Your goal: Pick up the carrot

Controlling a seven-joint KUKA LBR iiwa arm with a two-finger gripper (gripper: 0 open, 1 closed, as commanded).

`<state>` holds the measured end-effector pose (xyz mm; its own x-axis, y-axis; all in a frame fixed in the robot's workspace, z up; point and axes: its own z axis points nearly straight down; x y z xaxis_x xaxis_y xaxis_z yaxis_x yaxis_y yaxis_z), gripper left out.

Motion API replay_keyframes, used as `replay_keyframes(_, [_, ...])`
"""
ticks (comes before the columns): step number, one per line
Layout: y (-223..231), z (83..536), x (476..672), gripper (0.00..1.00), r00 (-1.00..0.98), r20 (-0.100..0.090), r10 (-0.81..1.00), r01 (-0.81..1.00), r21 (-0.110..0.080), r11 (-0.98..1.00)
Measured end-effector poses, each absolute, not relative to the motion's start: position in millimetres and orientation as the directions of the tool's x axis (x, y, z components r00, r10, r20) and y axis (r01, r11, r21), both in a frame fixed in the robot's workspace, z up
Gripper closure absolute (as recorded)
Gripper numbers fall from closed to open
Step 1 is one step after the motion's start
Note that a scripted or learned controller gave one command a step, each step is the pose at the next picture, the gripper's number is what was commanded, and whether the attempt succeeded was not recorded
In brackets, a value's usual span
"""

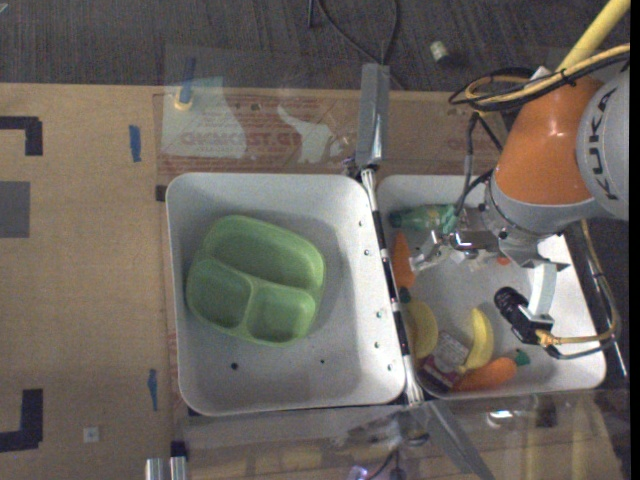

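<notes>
The carrot [488, 374], orange with a small green end, lies near the front edge of the right bin [585, 368], tilted slightly up to the right. The grey arm with its orange band [545, 163] hangs over the back half of that bin. Its gripper [446, 246] shows as metal parts at the arm's left side, above the bin's back-left area and well apart from the carrot. A black part of the arm [517, 313] reaches down toward the bin floor, just behind the carrot.
Beside the carrot lie a yellow banana [481, 338], a second yellow piece [422, 328] and a small dark packet [447, 358]. An orange piece [402, 260] rests against the bin's left wall, below a green item [420, 216]. The left bin [190, 368] holds a green divided tray [258, 278].
</notes>
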<state>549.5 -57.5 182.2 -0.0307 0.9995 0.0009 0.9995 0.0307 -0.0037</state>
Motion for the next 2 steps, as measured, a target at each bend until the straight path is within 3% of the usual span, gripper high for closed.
replay_keyframes(1, [-93.5,87.3,520.7,0.0,-0.029,0.002,1.0,1.0,0.008,0.029])
replay_keyframes(2, [-97.3,96.0,521.9,1.0,-0.024,-0.004,1.0,1.0,0.012,0.024])
